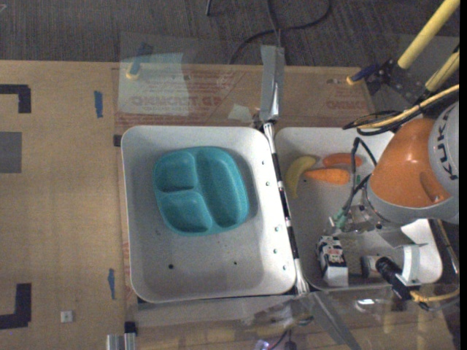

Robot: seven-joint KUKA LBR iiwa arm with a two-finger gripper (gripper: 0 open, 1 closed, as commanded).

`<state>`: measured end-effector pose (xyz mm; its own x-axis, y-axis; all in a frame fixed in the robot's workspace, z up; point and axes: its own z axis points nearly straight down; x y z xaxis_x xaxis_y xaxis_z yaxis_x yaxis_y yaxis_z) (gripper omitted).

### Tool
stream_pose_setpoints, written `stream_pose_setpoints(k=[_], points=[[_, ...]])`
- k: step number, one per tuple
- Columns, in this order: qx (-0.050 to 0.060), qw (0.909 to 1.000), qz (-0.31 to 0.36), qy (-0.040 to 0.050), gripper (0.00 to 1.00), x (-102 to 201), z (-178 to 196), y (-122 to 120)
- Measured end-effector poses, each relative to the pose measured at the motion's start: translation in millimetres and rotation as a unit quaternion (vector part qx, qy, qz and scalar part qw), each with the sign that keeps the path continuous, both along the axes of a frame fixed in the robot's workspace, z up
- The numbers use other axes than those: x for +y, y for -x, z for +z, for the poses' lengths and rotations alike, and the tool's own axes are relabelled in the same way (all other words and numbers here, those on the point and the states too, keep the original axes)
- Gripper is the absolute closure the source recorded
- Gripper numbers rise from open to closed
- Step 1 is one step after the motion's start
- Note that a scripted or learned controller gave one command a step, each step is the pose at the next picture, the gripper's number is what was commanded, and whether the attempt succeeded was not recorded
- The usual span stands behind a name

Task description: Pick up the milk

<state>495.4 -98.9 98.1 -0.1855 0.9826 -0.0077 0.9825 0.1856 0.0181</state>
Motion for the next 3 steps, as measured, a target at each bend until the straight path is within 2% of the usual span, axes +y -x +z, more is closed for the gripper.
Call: stream_pose_setpoints(k=[1, 2, 3], points=[[0.000, 1.0000, 0.000, 0.0000, 0.00, -0.1, -0.2, 0.2], [0.004, 0.9689, 0.247, 0.0031, 0.00, -4.6, -9.7, 12.5], [0.009, 0.9660, 0.258, 0.0012, 0.00, -17.2, 200.7, -29.5]])
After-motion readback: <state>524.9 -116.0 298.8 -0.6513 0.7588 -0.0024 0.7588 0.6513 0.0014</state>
